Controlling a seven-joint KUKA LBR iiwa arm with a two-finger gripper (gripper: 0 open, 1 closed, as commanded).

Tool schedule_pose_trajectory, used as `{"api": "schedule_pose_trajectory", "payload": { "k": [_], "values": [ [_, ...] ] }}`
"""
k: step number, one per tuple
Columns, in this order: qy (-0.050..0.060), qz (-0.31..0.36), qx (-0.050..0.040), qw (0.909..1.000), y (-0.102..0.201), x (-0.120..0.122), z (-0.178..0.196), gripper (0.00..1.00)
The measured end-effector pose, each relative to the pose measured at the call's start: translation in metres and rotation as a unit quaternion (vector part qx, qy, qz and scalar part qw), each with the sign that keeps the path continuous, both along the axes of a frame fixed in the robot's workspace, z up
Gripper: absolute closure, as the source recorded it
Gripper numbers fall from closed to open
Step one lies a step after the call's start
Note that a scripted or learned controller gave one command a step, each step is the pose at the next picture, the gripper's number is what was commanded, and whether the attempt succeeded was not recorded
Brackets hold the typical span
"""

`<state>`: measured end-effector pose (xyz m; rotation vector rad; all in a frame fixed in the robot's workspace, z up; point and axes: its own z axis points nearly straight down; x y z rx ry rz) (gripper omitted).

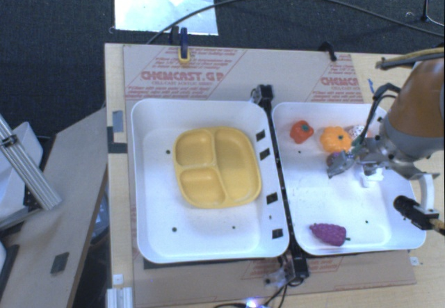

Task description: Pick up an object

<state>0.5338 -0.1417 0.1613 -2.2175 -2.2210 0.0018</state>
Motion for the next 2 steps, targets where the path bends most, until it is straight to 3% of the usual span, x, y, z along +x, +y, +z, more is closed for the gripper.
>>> {"api": "schedule_pose_trajectory", "payload": {
  "k": [1,2],
  "values": [
    [-0.001,0.0,-0.0002,1.0,0.0,0.0,-0.042,0.0],
    [-0.003,-0.001,-0.001,1.0,-0.001,0.001,-0.029,1.0]
  ]
}}
